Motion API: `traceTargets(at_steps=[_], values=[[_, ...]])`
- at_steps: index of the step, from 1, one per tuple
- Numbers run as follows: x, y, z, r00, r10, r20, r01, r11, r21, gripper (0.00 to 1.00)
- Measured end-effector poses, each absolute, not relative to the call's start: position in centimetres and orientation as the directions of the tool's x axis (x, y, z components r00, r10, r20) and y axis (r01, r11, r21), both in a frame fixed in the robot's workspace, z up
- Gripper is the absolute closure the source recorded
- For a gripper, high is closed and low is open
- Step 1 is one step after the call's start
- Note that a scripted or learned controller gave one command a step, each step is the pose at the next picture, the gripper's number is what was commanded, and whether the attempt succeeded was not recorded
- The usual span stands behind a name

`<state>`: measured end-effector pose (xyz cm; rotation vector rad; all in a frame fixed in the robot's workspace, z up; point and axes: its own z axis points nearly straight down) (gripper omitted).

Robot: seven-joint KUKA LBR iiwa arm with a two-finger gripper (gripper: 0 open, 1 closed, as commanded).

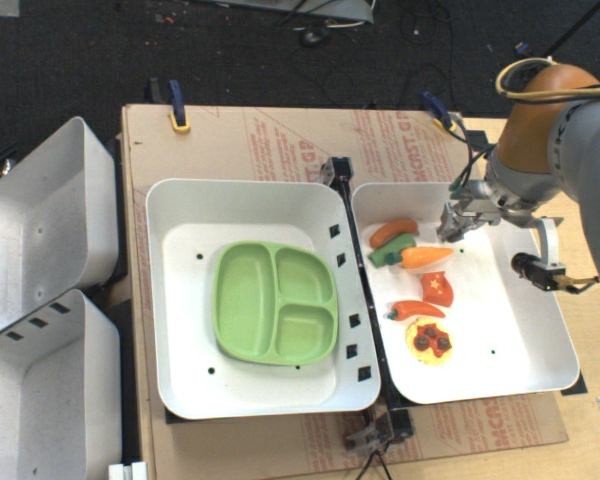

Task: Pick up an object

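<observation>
Plastic toy foods lie in the right bin (540, 358), smooth and glossy: a brown sausage (392, 232), a carrot (423, 257) with a green top, a red strawberry piece (437, 288), a curved red pepper (416, 310) and a flat yellow round (430, 341) with dark toppings. The left bin (180, 298) holds a matte green divided plate (276, 303) with three compartments. Both shallow white bins sit on a cardboard-covered bench (280, 138) above dark carpet. The gripper (458, 224) hovers just beside the carrot's tip, grasping nothing; finger spread cannot be told.
</observation>
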<state>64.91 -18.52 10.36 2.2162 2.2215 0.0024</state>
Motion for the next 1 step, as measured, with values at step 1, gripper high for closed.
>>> traceTargets(at_steps=[1], values=[[64.98, -19.18, 14.93, 0.001, 1.0, -0.002, 1.0, -0.001, 0.005, 1.0]])
